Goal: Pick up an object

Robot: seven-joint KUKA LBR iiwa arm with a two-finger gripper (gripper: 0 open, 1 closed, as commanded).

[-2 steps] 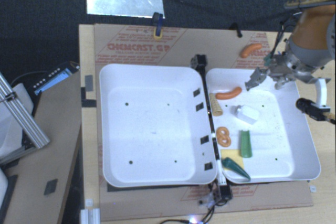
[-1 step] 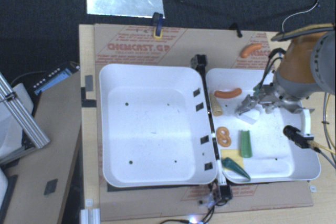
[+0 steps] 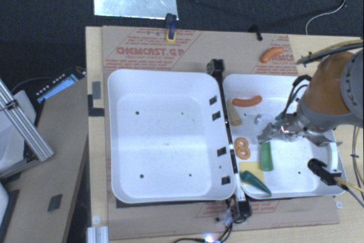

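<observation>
The right bin (image 3: 296,182) holds an orange sausage (image 3: 247,101), a tan corn-like piece (image 3: 234,116), an orange pretzel (image 3: 242,148), a green block (image 3: 265,155) and a dark green pointed piece (image 3: 254,181). My gripper (image 3: 272,131) hangs over the middle of this bin, just above the top end of the green block and to the right of the pretzel. Nothing is visibly held in it. The arm's orange band (image 3: 324,85) is behind it at the right.
The left bin (image 3: 165,82) sits beside it, with black clips (image 3: 222,151) along the shared wall. A second orange sausage (image 3: 272,54) lies on the cardboard outside the right bin. A black wrist part (image 3: 321,171) overhangs the right bin's near right corner.
</observation>
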